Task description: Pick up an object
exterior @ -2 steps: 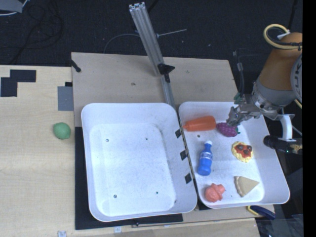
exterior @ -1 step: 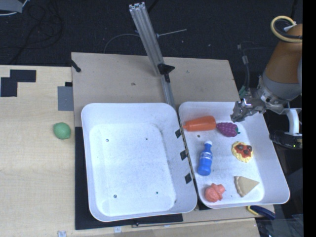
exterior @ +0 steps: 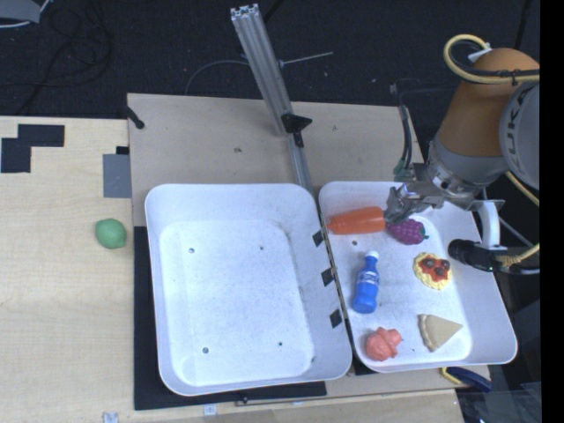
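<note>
Your gripper (exterior: 401, 206) hangs between the long orange plastic carrot (exterior: 356, 221) and purple grape bunch (exterior: 406, 231); grip state unclear. It may snag both or neither.

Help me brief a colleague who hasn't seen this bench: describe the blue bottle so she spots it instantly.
Look at the right-hand white bin, the one holding the toys. Near its left wall, below the orange carrot, lies the blue bottle. It is the only blue item there and has a white cap.
</note>
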Tool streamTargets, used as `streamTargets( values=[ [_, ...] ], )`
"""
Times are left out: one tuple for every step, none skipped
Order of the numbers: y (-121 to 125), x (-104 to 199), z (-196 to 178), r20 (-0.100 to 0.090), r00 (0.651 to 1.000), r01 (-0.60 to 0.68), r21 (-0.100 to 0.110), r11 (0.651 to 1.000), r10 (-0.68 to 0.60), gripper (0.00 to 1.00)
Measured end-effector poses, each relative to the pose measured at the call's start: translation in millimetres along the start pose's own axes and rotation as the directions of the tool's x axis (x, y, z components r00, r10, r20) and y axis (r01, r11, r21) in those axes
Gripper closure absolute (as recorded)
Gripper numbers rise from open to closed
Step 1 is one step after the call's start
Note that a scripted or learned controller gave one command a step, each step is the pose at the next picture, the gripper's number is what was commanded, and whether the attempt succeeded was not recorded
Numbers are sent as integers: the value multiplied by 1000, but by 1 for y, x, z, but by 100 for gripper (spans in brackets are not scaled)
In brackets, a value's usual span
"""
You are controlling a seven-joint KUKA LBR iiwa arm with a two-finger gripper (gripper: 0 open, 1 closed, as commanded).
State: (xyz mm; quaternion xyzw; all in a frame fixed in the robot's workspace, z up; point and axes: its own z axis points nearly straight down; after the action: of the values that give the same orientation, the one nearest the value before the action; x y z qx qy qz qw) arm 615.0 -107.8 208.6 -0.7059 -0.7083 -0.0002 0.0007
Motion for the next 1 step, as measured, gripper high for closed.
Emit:
streamTargets(
  values=[
    [5,57,-8,0,1000,1,-1,1000,-1,100]
  ],
)
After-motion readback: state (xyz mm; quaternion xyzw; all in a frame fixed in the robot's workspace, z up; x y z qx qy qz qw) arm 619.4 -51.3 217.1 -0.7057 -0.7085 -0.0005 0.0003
